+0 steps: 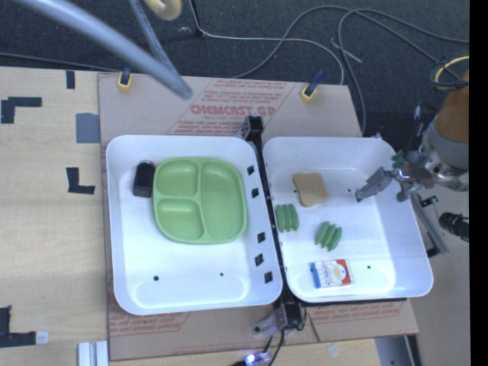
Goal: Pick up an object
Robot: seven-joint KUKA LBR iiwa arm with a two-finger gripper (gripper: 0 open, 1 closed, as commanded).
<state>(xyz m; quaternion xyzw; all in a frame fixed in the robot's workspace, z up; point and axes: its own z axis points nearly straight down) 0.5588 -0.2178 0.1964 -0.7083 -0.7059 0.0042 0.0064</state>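
we see the gripper (379, 183) spread and holding nothing over the right bin (415, 277); the tan sponge (309, 189) lies nearest, to its left

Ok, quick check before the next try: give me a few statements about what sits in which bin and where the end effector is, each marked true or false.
1. The green divided plate lies in the left bin. True.
2. A black object sits beside the plate, in the same bin. True.
3. The tan piece rests on the plate. False: it lies in the right bin.
4. The end effector hovers over the left bin. False: it is at the right bin's right side.
5. Two green ridged pieces lie in the right bin. True.
6. The small red, white and blue packet is between the fingers. False: it lies on the bin floor.
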